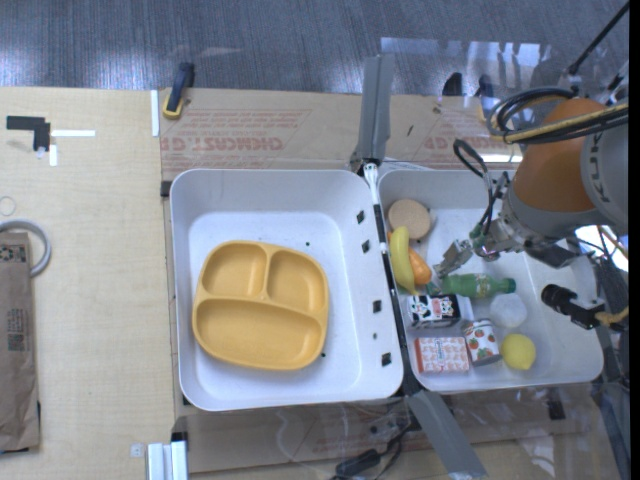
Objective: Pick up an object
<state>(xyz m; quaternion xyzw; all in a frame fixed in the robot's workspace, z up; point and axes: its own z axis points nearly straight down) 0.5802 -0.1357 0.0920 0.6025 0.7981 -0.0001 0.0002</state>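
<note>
The gripper (452, 258) hangs just above the green bottle (478, 287), which lies lengthwise left to right. Whether it is released or clenched I cannot tell (too small).

Yellow tray (262, 305) in left bin (190, 288)

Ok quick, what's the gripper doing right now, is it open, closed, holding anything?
Gripper: over the right bin, just above the green bottle; open or closed cannot be told, and nothing shows between its fingers.
</note>
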